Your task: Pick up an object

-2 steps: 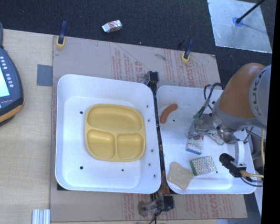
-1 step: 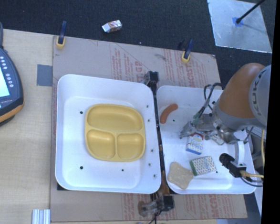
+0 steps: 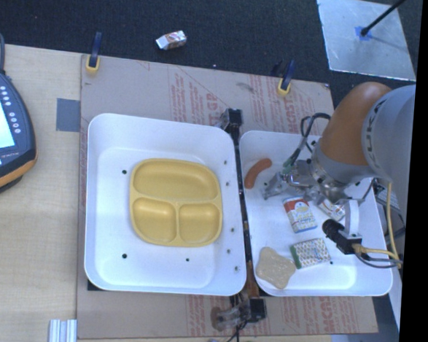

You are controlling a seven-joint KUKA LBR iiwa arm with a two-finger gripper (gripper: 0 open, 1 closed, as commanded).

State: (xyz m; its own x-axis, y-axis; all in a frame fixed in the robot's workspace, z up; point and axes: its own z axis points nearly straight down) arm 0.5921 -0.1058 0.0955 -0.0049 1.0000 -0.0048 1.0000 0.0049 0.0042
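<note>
The end effector (image 3: 295,181) sits low in the right bin (image 3: 274,145) between the sausage (image 3: 257,171) and small carton (image 3: 300,214); its opening state cannot be determined.

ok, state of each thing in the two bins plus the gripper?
yellow divided tray: flat, upright, in the left bin, compartments bare
sausage: lying loose, right bin, top left
red-and-white packet: flat, mid bin
green patterned packet: flat, below it
beige flat piece: resting on the bin's lower left rim
gripper: low over the right bin, above the red-and-white packet, nothing seen held
</note>
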